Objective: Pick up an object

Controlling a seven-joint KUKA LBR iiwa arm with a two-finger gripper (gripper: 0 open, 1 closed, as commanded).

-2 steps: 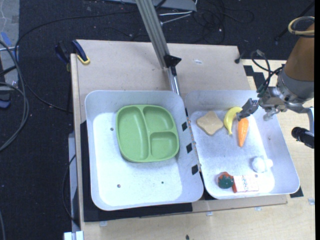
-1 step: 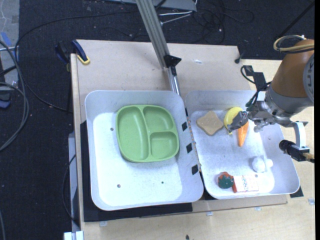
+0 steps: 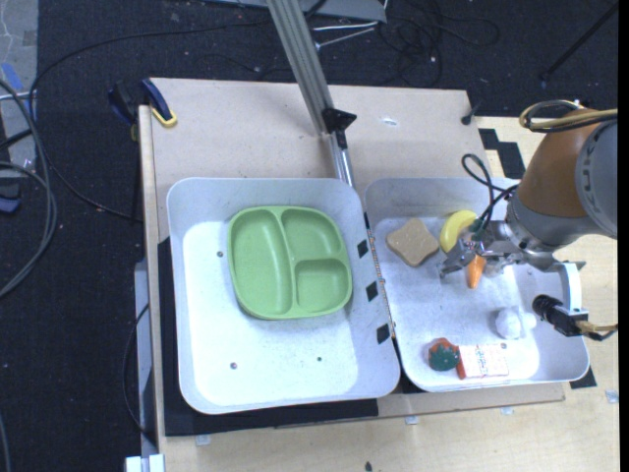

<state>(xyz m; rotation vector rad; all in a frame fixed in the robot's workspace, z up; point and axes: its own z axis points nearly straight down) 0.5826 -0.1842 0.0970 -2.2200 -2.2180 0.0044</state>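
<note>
In the right bin (image 3: 423, 303) lie a yellow banana (image 3: 456, 228), a tan slice of toast (image 3: 413, 241), a small orange carrot-like piece (image 3: 475, 272), a whitish lump (image 3: 507, 323), a red and green toy (image 3: 442, 354) and a white and red box (image 3: 484, 362). My gripper (image 3: 464, 261) is low in this bin, directly over the orange piece and just below the banana. The orange piece is partly hidden under it, and I cannot see whether it is gripped.
The left bin (image 3: 265, 362) holds a green divided plate (image 3: 291, 262). A grey metal pole (image 3: 305, 57) slants down to the gap between the bins. The arm's orange band (image 3: 555, 165) hangs over the right bin's right side.
</note>
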